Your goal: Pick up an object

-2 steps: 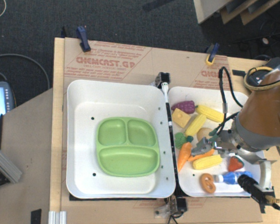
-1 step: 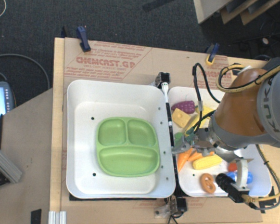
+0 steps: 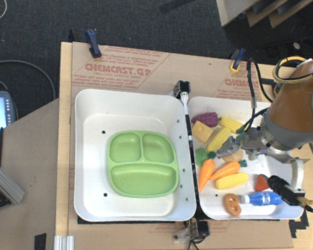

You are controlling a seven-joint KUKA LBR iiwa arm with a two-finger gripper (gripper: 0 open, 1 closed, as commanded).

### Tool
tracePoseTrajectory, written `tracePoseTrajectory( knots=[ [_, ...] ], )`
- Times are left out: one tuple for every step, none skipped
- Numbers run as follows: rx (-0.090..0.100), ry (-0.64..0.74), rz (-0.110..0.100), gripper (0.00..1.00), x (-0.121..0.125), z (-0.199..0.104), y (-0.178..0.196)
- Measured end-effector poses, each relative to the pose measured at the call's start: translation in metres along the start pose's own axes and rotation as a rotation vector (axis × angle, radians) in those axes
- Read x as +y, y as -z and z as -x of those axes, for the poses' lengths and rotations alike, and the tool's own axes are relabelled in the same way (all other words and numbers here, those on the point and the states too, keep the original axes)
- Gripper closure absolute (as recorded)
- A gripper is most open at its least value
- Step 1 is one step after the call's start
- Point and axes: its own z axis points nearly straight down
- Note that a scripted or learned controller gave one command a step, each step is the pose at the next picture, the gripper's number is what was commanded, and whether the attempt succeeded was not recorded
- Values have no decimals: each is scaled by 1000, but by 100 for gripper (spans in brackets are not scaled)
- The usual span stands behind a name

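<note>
Grey gripper [image 3: 231, 145] low over right white bin [image 3: 279, 213], amid plastic toy food, beside yellow banana-shaped piece [image 3: 218, 139]; jaw state unclear, cannot tell if anything held. Judged step: descent onto pick target. Next: close squarely, lift straight, avoid orange carrots [image 3: 217, 172]

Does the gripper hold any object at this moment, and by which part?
It cannot be told: the gripper sits low among the toy foods, by the yellow piece, with no visible hold.
</note>
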Motion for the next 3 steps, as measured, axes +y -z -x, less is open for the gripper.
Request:
tracePoseTrajectory(
  knots=[
    [4, -3, -12, 0, -45, 43, -103],
    [3, 2, -3, 100, -42, 40, -89],
    [3, 2, -4, 0, -42, 40, -90]
  ],
)
